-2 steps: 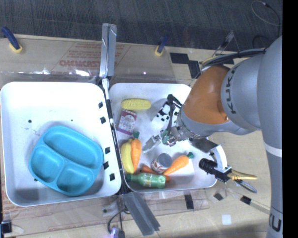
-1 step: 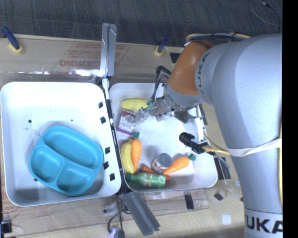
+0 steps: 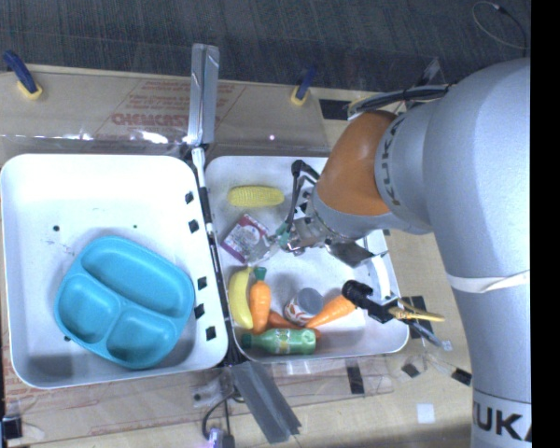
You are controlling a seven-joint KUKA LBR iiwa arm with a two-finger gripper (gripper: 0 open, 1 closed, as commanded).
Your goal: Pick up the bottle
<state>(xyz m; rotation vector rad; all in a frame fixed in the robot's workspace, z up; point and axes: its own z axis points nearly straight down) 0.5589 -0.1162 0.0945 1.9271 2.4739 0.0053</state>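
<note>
Camera view puts my arm (image 3: 448,185) over the right bin (image 3: 392,339), so I judge this the approach step, nothing lifted yet. The pincer (image 3: 294,236) hangs low over the bin's middle, next to a crumpled clear wrapper (image 3: 245,239); whether it is spread or closed, or touching that wrapper, I cannot tell. The bottle (image 3: 280,342), green, lies on its side at the bin's near wall, nearer the camera than the pincer, past a carrot (image 3: 259,301). Next I'd bring the pincer over and down to it.

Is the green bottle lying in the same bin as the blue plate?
No, the green plastic bottle lies in the right white bin, while the blue divided plate sits in the left white bin.
</note>
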